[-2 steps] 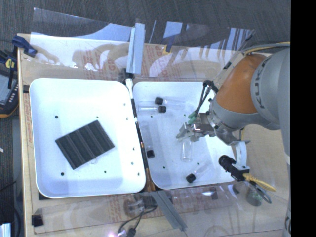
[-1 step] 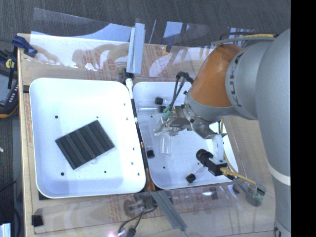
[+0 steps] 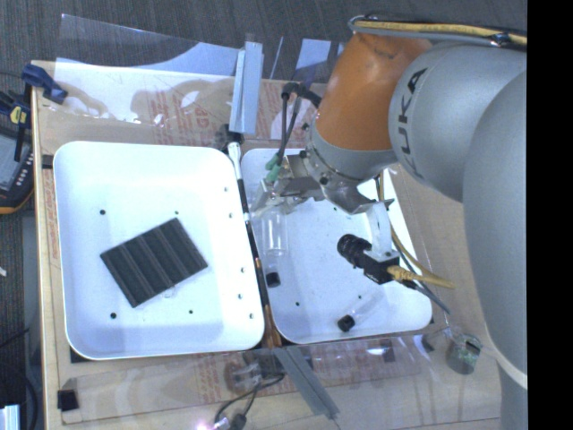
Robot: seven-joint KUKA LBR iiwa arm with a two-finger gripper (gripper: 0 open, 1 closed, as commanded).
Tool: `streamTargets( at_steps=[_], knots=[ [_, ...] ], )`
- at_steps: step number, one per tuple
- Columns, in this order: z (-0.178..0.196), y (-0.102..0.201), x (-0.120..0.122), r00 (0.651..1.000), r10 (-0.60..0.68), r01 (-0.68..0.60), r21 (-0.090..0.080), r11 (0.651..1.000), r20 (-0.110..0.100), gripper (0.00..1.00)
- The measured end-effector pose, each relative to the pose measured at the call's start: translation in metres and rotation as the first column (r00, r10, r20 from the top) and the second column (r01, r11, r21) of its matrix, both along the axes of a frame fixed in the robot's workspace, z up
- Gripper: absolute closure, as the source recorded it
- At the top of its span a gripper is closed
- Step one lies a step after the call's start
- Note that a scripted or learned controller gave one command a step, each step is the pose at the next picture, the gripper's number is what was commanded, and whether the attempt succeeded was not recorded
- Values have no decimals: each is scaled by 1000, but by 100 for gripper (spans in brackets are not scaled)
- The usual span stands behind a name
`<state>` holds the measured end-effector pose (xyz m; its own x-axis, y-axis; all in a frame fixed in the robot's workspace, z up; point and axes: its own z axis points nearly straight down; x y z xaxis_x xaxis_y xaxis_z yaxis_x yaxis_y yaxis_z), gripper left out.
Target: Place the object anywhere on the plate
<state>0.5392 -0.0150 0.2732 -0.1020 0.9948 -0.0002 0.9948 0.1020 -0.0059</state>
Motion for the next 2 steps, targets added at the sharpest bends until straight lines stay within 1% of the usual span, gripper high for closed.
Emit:
streamTargets(
  at_steps=[1, 2],
  knots=[
    [-4, 80, 32, 993, 121, -121, 0, 993, -1, 100],
    [47, 155, 116, 954, 300, -300, 1, 954, 2, 100]
  ],
)
